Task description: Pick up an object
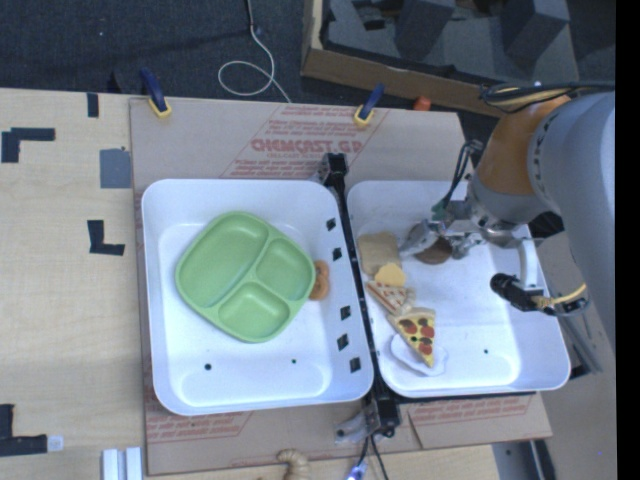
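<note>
My gripper (440, 242) is low in the right bin (500, 368), near its back left part. Its fingers stand open, spread to either side of a small brown round piece (433, 256) lying on the bin floor just below them. I cannot tell whether the fingers touch that piece. Left of it lie a tan bread-like piece (375, 249), a yellow cheese wedge (390, 273) and a pizza slice (387, 297). A second pizza slice (418, 332) with red dots lies nearer the bin's front.
The left bin (200, 378) holds a green divided plate (245, 275) with a small orange-brown item (320, 280) at its right edge. A black divider with clips (345, 268) runs between the bins. The arm's grey body (580, 168) fills the right side above the right bin.
</note>
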Action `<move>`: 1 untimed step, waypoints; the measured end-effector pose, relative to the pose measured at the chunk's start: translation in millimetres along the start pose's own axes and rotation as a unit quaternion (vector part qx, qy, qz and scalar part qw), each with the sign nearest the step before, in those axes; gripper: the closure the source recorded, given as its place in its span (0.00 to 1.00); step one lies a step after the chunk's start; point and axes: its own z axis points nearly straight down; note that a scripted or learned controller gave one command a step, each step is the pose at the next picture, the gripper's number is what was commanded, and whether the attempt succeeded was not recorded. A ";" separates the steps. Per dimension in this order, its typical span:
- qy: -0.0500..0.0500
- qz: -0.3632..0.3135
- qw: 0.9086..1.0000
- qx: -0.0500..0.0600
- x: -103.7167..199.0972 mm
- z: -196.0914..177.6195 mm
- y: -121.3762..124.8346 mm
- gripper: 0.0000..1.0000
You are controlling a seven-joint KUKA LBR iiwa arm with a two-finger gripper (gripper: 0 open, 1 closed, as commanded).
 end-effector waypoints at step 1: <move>-0.001 0.001 1.000 -0.001 18.9 5.0 48.8 0.00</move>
